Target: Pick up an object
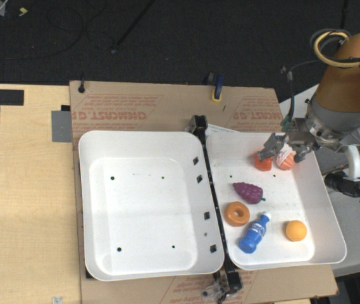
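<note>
The grey robot arm (338, 100) with its orange band comes in from the right side. Its claw (285, 147) is down low in the right white plastic bin (331, 236), at the far end of it. The dark fingers of the claw are spread a little way apart. A small red and white round toy (285, 161) sits right under the fingertips and touches them, but I cannot tell if the claw really has hold of it. A small red-orange round thing (262, 162) lies just beside it on the left, next to the left finger.

More toys lie nearer in the same bin. A purple bunch of toy grapes (248, 192) is in the middle. A brown ring-shaped toy donut (236, 213) lies just near of the grapes, a bit to the left. A blue plastic bottle with a white cap (255, 233) lies tilted on its side, just beside the donut. An orange ball-shaped fruit toy (296, 231) sits to the right of the bottle, apart from it.

The left white plastic bin (97, 170) sits right next to the right one. Both bins rest on a sheet of brown cardboard (142, 109) on the pale wooden tabletop (21, 201).
</note>
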`<action>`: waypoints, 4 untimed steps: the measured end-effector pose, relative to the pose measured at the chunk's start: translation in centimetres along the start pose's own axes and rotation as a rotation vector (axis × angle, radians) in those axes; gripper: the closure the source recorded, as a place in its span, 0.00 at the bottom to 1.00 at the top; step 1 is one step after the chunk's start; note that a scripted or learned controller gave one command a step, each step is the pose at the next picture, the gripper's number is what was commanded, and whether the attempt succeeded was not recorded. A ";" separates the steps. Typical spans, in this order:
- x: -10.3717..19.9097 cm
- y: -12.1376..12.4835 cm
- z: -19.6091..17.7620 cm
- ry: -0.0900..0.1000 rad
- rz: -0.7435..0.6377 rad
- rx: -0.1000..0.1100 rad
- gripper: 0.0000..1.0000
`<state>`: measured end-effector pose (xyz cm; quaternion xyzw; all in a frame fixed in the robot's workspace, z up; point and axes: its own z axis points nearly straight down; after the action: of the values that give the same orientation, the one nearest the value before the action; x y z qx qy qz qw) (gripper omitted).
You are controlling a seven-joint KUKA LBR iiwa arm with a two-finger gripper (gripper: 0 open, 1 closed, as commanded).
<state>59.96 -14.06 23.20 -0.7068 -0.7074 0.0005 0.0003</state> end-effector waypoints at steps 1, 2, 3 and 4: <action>-0.4 -3.6 13.2 0.004 0.001 0.014 0.00; -4.0 3.0 14.5 -0.001 -0.003 -0.002 0.00; -0.6 4.5 14.4 0.001 -0.002 -0.001 0.00; 2.8 4.4 14.5 0.002 -0.002 0.004 0.00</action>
<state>64.30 -11.24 8.68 -0.7062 -0.7081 0.0013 0.0026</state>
